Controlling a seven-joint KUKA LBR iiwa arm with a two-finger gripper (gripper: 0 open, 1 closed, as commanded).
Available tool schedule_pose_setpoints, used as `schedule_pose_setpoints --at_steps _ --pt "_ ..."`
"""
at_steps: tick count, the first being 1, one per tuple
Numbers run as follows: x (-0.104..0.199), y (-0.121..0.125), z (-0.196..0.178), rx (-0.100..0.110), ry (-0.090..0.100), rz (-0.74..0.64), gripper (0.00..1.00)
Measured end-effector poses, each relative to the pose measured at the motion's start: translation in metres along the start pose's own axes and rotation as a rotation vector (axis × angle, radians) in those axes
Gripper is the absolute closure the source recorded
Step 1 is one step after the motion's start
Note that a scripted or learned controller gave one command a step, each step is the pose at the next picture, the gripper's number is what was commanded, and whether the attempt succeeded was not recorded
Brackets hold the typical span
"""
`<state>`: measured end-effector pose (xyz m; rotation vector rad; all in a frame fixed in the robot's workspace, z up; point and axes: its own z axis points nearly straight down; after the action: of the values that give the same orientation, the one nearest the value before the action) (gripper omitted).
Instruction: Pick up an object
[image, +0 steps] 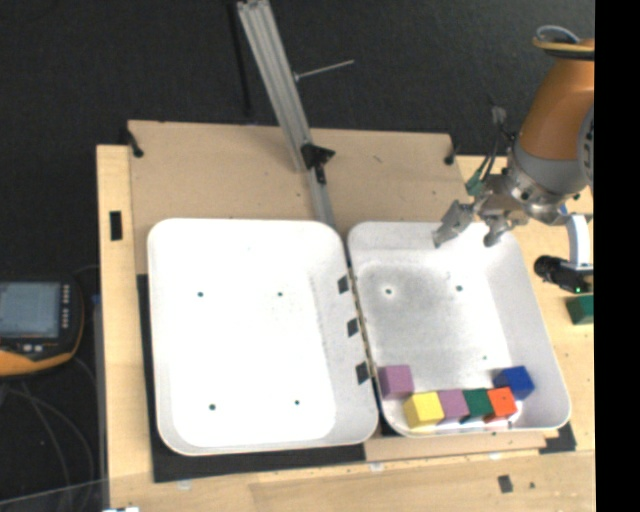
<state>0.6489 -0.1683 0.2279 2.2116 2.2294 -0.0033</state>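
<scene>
Several small blocks lie along the front edge of the right bin (440, 300): a purple block (396, 379), a yellow block (424, 408), a second purple block (453, 403), a green block (478, 402), an orange block (501, 401) and a blue block (515, 380). My gripper (468, 228) hangs over the bin's back right corner, far from the blocks. Its two fingers are spread apart with nothing between them.
The left bin (250, 330) lies beside the right one, joined by black clips at the shared edge. A slanted metal pole (290, 110) rises behind the bins. A handheld pendant (35, 318) sits off the bench at left. Dark fittings (565, 275) stand at the right.
</scene>
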Motion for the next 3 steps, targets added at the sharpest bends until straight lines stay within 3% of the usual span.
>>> schedule_pose_setpoints --at_steps 2,3 --pt "0.0 0.0 0.0 0.0 0.0 -0.002 0.0" --pt "0.006 -0.016 0.004 0.001 0.001 0.005 0.0"
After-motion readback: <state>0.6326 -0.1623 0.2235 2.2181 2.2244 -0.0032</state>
